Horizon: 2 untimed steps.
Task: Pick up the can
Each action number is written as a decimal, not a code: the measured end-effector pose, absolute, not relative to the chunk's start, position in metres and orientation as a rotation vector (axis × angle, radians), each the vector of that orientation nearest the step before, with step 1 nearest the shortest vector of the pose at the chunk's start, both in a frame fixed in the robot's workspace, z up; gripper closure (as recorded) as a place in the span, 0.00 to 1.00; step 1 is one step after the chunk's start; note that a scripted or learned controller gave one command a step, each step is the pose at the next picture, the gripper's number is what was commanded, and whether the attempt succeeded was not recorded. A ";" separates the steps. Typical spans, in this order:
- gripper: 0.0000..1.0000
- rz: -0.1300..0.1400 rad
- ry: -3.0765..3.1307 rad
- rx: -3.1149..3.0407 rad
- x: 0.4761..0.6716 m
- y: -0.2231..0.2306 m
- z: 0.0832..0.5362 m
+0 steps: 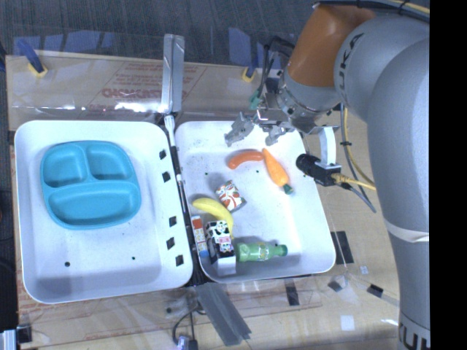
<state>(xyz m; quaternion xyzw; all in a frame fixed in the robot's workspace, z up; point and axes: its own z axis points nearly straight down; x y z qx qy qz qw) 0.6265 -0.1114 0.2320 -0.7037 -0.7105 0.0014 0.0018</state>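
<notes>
Near the right bin's front, the can [228, 195] lies well below the empty, spread pincer [255, 131].

Robot lab, arm [379, 86], white bins [95, 268], taped bench [87, 86]

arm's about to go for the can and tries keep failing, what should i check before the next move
1. Can in view in the right bin: ok.
2. Tool above the can: not ok, it hangs by the bin's far wall.
3. Tool open, holding nothing: ok.
4. Room around the can: not ok, banana lies right beside it.
5. Path past sausage and carrot: cannot tell.
</notes>
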 end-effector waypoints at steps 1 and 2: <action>0.00 0.004 -2.432 -1.983 0.574 -0.104 0.120; 1.00 0.002 -2.440 -1.983 0.575 -0.106 0.133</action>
